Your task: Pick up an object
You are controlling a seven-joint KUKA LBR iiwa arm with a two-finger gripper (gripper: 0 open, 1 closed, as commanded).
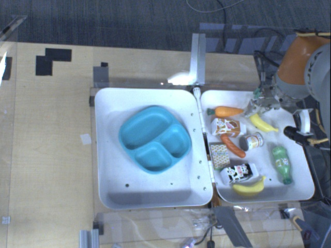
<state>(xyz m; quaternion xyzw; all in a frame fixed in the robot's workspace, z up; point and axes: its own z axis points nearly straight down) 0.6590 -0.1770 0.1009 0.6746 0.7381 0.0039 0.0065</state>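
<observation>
The right bin holds several objects. An orange carrot lies at its far left, with a small yellow banana to its right. Below them are a snack packet, a red-orange sausage shape, a small can and a green bottle. A patterned packet, a black-and-white carton and a second banana lie near the front. My gripper hangs over the bin's far right part, just above the small banana. Nothing shows in its grasp.
The left bin holds a blue divided plate. A metal post stands behind the divider between the bins. The arm's orange band and cables crowd the right bin's far right corner.
</observation>
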